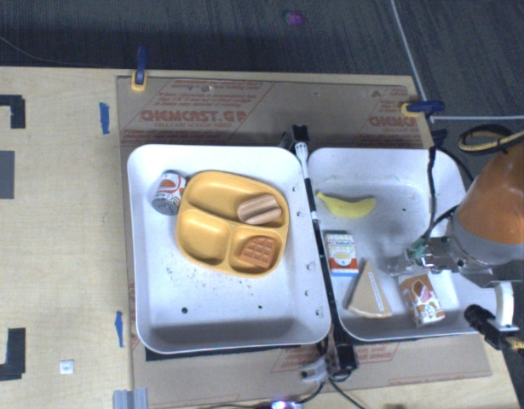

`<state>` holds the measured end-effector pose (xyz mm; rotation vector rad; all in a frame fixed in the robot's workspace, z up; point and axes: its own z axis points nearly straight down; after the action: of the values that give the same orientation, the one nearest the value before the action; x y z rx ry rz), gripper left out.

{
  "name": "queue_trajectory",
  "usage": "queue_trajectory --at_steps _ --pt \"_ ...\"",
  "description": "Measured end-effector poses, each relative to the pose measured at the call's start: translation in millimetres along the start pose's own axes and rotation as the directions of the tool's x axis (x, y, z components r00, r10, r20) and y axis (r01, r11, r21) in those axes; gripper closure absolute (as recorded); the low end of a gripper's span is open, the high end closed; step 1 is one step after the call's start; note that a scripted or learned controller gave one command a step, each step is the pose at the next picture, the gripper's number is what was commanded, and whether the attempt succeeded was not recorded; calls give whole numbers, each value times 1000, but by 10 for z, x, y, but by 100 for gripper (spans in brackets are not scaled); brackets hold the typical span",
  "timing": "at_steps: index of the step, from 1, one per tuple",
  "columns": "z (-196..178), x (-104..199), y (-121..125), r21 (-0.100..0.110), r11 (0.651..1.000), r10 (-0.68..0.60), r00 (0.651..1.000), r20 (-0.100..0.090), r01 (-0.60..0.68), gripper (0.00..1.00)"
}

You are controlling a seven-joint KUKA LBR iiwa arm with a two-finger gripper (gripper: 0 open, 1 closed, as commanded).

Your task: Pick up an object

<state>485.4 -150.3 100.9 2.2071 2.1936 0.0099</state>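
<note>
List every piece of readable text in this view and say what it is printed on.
"CHEMCAST G P", in red print, on the brown protective sheet behind the left white bin.
"CHEMCAS", cut off by the blue clamp, on the same sheet behind the right white bin.
Small white-and-orange carton: print too small to read.
Small brown packet: label too blurred to read.
Crushed can: markings unreadable.

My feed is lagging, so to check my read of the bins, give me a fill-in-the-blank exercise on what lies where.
1. The yellow divided plastic tray lies in the ____ white bin.
2. The toy hot dog and toy waffle rest in compartments of the ____.
3. The yellow plastic banana lies in the ____ white bin.
4. The small can sits at the tray's ____ side.

Missing words: left; tray; right; left
</note>
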Motion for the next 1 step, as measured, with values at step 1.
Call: queue_trajectory --at_steps 1 --pt "-845 621 225 24 1000 -8 1000 -17 8 100"
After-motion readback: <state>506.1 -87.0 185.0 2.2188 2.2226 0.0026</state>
